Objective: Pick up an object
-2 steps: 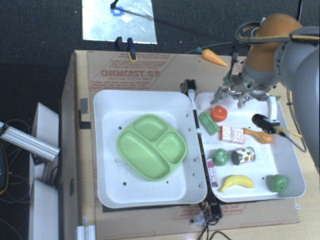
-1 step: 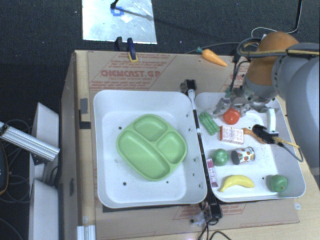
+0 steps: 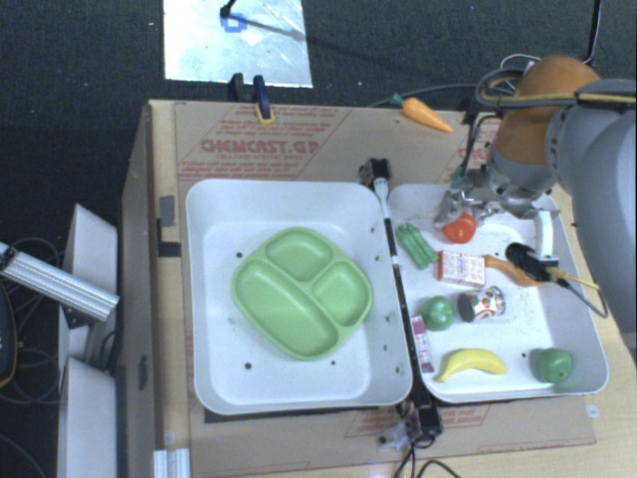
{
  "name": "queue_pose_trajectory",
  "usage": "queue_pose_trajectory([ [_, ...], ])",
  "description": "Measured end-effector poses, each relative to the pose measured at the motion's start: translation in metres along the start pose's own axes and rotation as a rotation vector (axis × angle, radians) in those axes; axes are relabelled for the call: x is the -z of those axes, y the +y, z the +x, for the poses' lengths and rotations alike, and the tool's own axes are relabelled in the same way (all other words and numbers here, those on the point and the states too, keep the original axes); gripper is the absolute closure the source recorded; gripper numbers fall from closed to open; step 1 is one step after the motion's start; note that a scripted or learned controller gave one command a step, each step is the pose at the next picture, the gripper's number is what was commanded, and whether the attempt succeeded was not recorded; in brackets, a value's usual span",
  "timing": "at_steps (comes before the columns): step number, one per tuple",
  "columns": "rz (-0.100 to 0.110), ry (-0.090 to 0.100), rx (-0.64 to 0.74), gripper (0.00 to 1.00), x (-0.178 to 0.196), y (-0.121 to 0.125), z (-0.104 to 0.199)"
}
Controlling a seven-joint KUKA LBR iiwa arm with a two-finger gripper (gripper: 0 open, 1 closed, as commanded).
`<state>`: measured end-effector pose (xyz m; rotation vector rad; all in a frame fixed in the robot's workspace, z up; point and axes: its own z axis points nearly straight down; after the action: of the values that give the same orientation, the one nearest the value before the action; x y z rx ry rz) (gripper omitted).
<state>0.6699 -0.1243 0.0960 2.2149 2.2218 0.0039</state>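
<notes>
Nearest the camera, a yellow plastic banana (image 3: pixel 471 363) lies untouched in the right white bin (image 3: pixel 587 361). At the far end, the gripper (image 3: pixel 464 210) is lowered over a red round toy (image 3: pixel 459 230), seemingly touching; nothing is lifted yet.

Pale green plate (image 3: pixel 302 292) (white bins (image 3: pixel 219 217)), yellow banana (image 3: pixel 470 363), red tomato (image 3: pixel 459 230)

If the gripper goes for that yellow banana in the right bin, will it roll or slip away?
The banana lies flat on its curved side, so it probably rocks or pivots rather than rolls. Its skin looks smooth and glossy, so a pinch across the curve may slip. It lies apart from the green ball, so a nudge likely spins it freely.
</notes>
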Motion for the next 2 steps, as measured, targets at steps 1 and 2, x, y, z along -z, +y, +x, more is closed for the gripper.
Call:
queue_pose_trajectory([
  [1,0.000,0.002,0.002,1.00,0.090,0.000,0.093],
  [2,0.002,0.002,0.001,1.00,0.147,-0.075,0.140],
])
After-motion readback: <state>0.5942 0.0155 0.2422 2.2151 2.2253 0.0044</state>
